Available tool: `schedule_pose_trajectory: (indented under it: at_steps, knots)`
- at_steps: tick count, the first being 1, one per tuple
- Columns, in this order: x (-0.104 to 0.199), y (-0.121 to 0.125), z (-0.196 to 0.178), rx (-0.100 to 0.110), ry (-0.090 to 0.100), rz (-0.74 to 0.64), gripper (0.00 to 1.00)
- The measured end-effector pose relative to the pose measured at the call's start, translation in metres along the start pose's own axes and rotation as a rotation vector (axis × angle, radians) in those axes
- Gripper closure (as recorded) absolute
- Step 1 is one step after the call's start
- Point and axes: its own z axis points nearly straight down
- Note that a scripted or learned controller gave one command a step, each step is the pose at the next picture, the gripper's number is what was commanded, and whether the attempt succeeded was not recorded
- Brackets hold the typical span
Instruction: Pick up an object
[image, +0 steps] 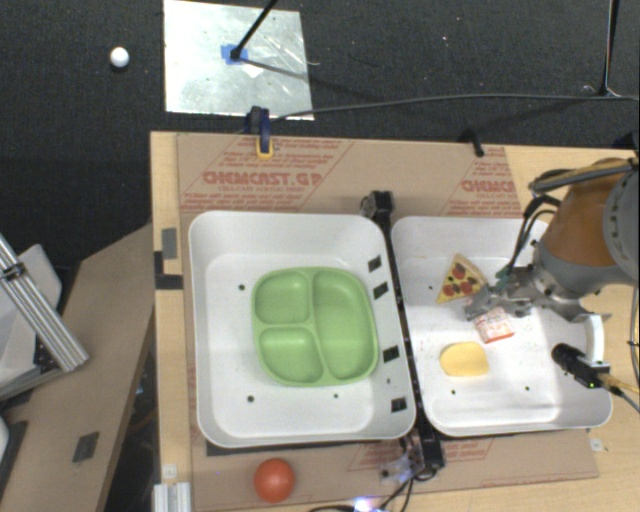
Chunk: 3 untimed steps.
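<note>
In the right bin (520, 405) lie a pizza slice toy (459, 279), a small red-and-white packet (493, 325) and a flat yellow oval piece (464, 359). My gripper (492, 302) reaches in from the right and sits low over the bin, between the pizza slice and the packet, touching or just above the packet's upper edge. The grey wrist hides the fingertips, and nothing can be made out between them. The left bin (215, 300) holds a green divided plate (314, 325).
A red ball (273, 479) rests on the bench in front of the left bin. The arm's orange band (590, 225) and cables hang over the right bin's far right side. A black clamp (380, 205) sits where the bins meet at the back.
</note>
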Motion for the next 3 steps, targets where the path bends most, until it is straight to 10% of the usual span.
schedule_pose_trajectory:
  at_steps: [1, 3]
  knots:
    - [0.000, 0.001, -0.011, -0.004, -0.001, 0.000, 1.00]
    - [-0.005, 0.003, -0.129, -0.008, -0.002, -0.002, 1.00]
